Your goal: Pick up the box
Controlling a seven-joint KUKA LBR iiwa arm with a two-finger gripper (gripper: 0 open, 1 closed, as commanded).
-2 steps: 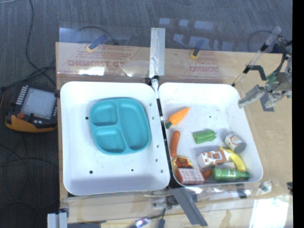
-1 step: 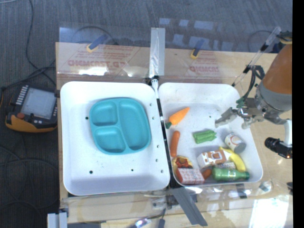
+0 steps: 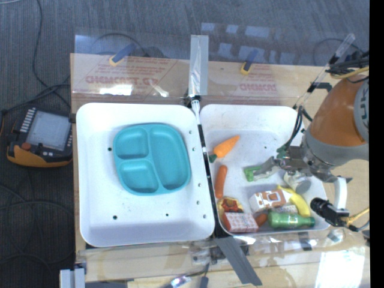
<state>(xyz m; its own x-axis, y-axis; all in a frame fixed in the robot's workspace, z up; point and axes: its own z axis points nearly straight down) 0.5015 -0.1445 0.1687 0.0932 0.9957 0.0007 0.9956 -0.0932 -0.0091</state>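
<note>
A small white and orange box (image 3: 267,200) lies in the right bin (image 3: 252,122), near its front. A flat red and pink box (image 3: 241,222) rests at the bin's front wall, left of it. My gripper (image 3: 287,164) hangs low over the right bin, just above and right of the white box, beside a green item (image 3: 257,172). The grey arm with its orange band (image 3: 339,122) comes in from the right.
In the right bin are also a carrot (image 3: 225,146), a red sausage (image 3: 221,180), a banana (image 3: 298,201) and a green bottle (image 3: 290,221). The left bin (image 3: 96,221) holds a teal divided plate (image 3: 151,158). A handheld pendant (image 3: 39,138) lies on the floor at left.
</note>
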